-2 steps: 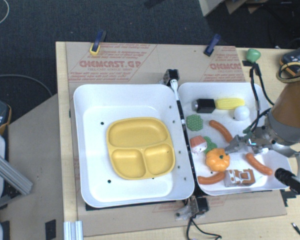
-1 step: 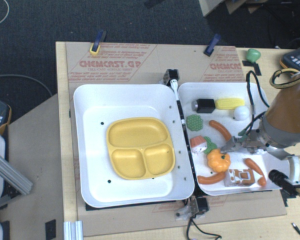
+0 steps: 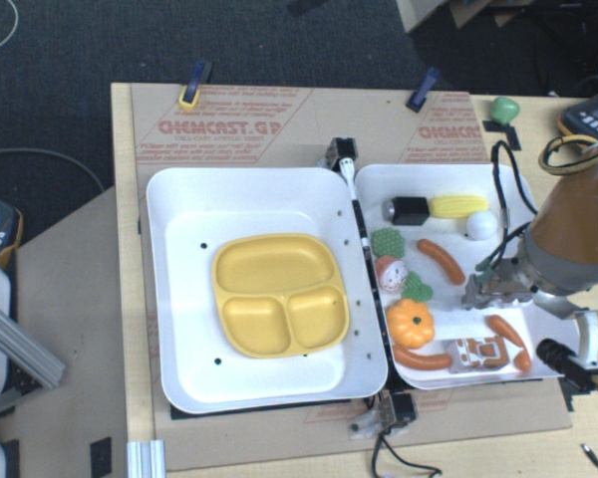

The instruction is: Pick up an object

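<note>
The right bin [image 3: 419, 173] holds several toy foods. A black block [image 3: 410, 209], a yellow corn cob [image 3: 457, 206] and a white ball [image 3: 481, 226] lie along its far side. Below them are a green broccoli [image 3: 387, 242], a brown sausage [image 3: 441, 260], a pink-and-white piece [image 3: 392, 274] and an orange pumpkin [image 3: 411, 323]. Another sausage [image 3: 422, 359], a patterned box [image 3: 478, 352] and a carrot [image 3: 506, 332] sit at the near edge. My gripper [image 3: 488, 295] hangs low over the bin's right part, between the brown sausage and the carrot. Nothing visible is held in it.
The left bin [image 3: 179, 267] carries a yellow divided plate [image 3: 277, 295]. A green ball [image 3: 504, 109] and black cables [image 3: 500, 167] lie on the bench behind the right bin. Blue clamps [image 3: 194, 83] hold the board's far edge.
</note>
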